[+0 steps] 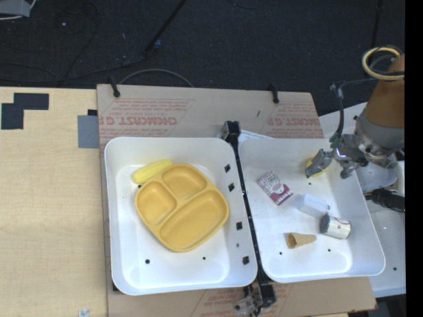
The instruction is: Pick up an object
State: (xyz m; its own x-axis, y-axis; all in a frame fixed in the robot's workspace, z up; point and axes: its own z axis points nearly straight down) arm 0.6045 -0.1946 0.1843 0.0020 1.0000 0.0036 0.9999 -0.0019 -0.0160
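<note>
Gripper (330, 165) hangs over the right bin's (370, 259) upper right part, fingers spread, nothing between them. Nearest object: clear bottle (325, 215) with dark cap, lying below the claw toward the near wall, long axis running left-right. Red packet (274, 187) sits further left.

One fixed camera looks down at a slant from above the bench (53, 197), far enough to take in both white bins (125, 157), with the arm (383, 111) entering from the right.
</note>
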